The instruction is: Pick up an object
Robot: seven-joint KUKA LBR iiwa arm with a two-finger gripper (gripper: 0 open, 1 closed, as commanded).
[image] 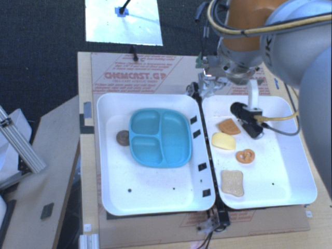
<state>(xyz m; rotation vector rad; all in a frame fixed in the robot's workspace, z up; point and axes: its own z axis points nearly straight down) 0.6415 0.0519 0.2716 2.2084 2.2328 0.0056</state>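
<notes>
The right bin (290,175) holds several toy foods: an orange pastry piece (229,126), a yellow wedge (223,141), a small pretzel (245,156) and a tan bread slice (232,182). In the left bin (111,191) lie a blue divided plate (158,137) and, beside its left edge, a small brown round piece (123,137). My gripper (203,87) hangs over the back end of the divider between the two bins, apart from all the foods. Nothing shows between it and the bins.
A black part with a white bracket and a cable (247,119) hangs from the arm over the right bin's back, close to the pastry piece. Black clips (201,166) line the divider. A pale sheet (123,14) lies behind the bench.
</notes>
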